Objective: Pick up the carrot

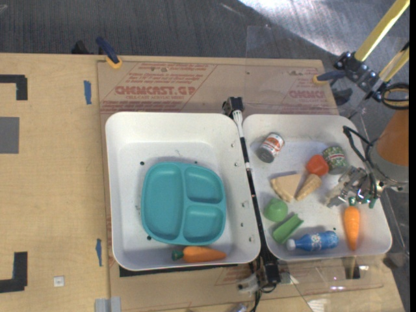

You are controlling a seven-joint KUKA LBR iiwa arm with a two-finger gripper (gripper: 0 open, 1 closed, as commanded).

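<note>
Camera view, looking down at a slant over both bins. Two candidates, actually. First, a carrot (351,227) lying in the right bin (387,234), close to its right wall, fat end up toward the gripper (353,188) and tip pointing at the near rim, just beside the blue bottle (315,241). Then a second carrot (203,254) lying crosswise along the near wall of the left bin (123,174), tucked against the edge of the teal plate (184,200).

Going with the right-bin one, since the gripper hovers right over its fat end. Could be touching it, could be just above; hard to call from this angle. Same for clenched or released: can't tell, too much metal and cable tangled there. Not calling it a grasp, anyway.

On handling: looks like a plastic toy, so probably light, stiff and hollow, nothing to crush. Smooth and a bit slick, most likely. Round too, so likely to roll if nudged off-centre. Tapered as well, so pinching near the tip would probably squirt it out sideways. Better to close across the thick half, a little above the middle, square to its length. Worth watching the bin wall on the right side, with not much room there.
</note>
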